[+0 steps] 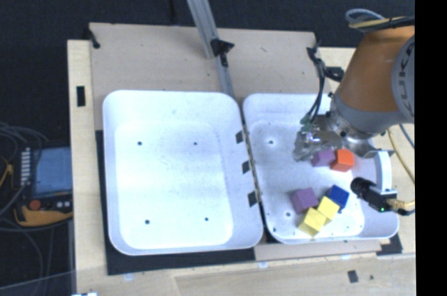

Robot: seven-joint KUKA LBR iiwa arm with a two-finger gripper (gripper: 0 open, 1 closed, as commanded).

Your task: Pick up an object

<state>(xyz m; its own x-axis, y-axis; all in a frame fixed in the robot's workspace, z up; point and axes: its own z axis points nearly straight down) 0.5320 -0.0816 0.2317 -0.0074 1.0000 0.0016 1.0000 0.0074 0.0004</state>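
My gripper (311, 146) hangs over the middle of the right bin (274, 121), below the orange-banded wrist. A small purple block (323, 158) lies right against its lower side, and an orange block (342, 160) sits just to the right of that. Whether the purple block is between the fingers I cannot make out. Nearer the front of the same bin lie a larger purple block (303, 199), a blue block (336, 195) and two yellow blocks (327, 207) (313, 220), close together.
The left bin (171, 169) stands beside the right one on the bench. A slanted metal rail (199, 1) runs from the top down to the gap between the bins. A device with cables (45, 179) sits off the bench at the left.
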